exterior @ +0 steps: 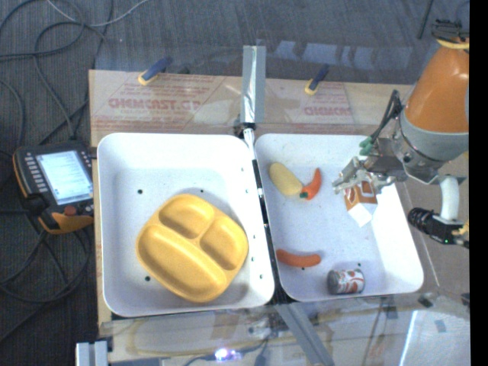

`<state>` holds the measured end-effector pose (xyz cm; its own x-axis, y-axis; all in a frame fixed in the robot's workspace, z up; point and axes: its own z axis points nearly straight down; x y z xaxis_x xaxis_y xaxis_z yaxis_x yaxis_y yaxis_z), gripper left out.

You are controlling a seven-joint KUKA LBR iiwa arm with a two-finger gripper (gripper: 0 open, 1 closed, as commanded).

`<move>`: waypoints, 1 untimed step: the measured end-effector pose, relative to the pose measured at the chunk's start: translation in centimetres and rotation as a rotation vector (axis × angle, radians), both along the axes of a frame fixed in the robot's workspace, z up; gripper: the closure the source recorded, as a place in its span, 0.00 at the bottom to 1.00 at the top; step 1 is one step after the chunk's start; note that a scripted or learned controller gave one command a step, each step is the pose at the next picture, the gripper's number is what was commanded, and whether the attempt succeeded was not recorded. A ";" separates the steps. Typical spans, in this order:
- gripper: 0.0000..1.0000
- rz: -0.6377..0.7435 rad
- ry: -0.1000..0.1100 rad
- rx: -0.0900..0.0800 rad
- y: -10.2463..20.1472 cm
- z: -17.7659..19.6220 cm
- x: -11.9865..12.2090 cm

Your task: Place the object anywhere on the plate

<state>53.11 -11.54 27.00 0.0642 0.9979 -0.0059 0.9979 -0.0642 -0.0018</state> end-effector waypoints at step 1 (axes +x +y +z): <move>1.00 0.205 0.002 0.008 6.2 -7.7 -1.9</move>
<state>51.24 -5.37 19.26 -0.1400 0.9901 0.0018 0.9901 0.1400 -0.0031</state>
